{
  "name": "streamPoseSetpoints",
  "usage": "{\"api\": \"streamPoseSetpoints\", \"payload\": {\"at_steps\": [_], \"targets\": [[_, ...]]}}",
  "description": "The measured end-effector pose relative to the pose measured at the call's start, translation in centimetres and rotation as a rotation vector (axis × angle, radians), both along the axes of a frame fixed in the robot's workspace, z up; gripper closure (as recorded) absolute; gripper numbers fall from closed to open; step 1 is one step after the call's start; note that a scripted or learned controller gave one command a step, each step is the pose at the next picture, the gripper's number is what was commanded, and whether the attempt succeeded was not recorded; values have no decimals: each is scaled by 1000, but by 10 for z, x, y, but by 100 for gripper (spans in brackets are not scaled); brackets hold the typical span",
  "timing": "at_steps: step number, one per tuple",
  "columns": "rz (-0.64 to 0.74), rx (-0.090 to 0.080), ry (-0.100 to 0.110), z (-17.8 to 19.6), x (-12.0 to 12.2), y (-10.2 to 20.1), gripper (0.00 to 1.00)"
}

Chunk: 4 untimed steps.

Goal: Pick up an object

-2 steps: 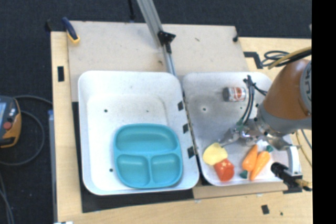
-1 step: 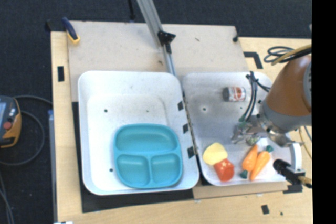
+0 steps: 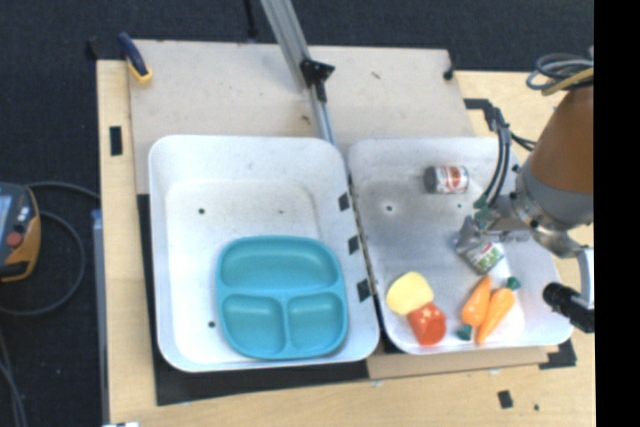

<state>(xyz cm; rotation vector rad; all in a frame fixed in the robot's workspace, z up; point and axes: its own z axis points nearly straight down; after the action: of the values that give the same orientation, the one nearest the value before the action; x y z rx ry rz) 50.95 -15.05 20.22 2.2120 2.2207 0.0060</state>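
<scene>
Camera view: the gripper (image 3: 482,240) is seen low in the right bin (image 3: 400,185), pressed down over a small green and white packet (image 3: 487,257) that lies directly beneath its tip, and whether that packet is actually clamped or merely touched cannot be told, since the end of the arm hides the contact. The packet is judged to be the thing chosen for the pick, and it sits touching or just under the gripper, toward the right side of the bin. Just below it two carrots (image 3: 489,307) are laid side by side at a slant, and further left a yellow lemon (image 3: 409,293) rests against a red pepper (image 3: 427,324) near the front wall. A small tin can (image 3: 446,179) lies on its side well apart, toward the back of the same bin. Trouble could come from the packet being flat and probably slippery, so that it may be pushed along the floor rather than lifted, or slide out as the arm rises; the nearby carrots could also be nudged or caught if the approach is slightly off. The left bin (image 3: 180,185) is occupied by a blue divided plate (image 3: 282,297), which plays no part in this attempt.
</scene>
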Motion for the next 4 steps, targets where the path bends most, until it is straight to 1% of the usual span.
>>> {"api": "streamPoseSetpoints", "payload": {"at_steps": [1,2,3,4], "targets": [[0,1,4,13,1,-1,100],[3,3,5,15,23,38,100],[3,3,5,30,37,88,100],[4,4,5,42,57,142,100]]}}
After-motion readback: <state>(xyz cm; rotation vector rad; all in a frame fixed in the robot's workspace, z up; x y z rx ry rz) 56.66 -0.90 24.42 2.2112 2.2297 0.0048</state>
